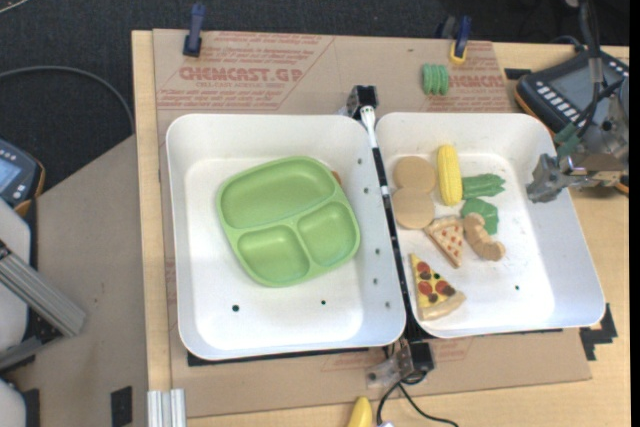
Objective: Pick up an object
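Note:
The right bin (pixel 540 265) holds several toy foods. Two round tan cookies (pixel 413 175) (pixel 411 208) lie by its left wall. A yellow corn cob (pixel 449 173) stands beside them, with green vegetable pieces (pixel 483 185) (pixel 482 212) to its right. A tan piece (pixel 482 238) lies below, next to a small pizza slice (pixel 446 240). A larger pizza slice (pixel 434 287) rests near the front left corner. My gripper (pixel 547 179) hangs over the bin's right rim, to the right of the food and apart from it.
A green divided plate (pixel 289 219) lies in the left bin (pixel 190 265). A small green ridged object (pixel 435 78) sits on the cardboard behind the right bin. Blue clamps (pixel 193 30) (pixel 461 37) pin the cardboard's far edge. A dark control pendant (pixel 560 90) lies at back right.

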`<state>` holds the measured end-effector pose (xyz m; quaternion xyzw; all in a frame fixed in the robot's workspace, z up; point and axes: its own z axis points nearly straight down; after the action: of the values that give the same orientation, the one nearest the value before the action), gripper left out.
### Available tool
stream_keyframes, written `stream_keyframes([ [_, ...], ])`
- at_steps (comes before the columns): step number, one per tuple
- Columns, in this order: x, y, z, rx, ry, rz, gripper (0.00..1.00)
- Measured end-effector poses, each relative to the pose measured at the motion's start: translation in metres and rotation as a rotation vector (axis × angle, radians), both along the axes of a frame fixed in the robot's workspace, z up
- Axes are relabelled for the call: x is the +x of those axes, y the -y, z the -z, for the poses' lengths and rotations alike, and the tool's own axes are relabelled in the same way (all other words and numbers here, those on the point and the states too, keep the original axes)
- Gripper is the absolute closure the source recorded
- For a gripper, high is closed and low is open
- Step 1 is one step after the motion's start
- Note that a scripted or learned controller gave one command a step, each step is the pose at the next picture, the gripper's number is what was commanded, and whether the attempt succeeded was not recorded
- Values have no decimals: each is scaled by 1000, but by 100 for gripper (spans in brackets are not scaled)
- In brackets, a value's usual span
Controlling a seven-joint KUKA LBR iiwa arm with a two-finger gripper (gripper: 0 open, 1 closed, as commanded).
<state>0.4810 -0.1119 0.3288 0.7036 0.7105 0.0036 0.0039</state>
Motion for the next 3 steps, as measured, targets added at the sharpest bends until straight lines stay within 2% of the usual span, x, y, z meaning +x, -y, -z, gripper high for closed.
stream_keyframes([
  [1,-2,103,56,0,-14,16,100],
  [2,0,43,-56,-2,-2,5,100],
  [3,12,100,193,2,-16,13,100],
])
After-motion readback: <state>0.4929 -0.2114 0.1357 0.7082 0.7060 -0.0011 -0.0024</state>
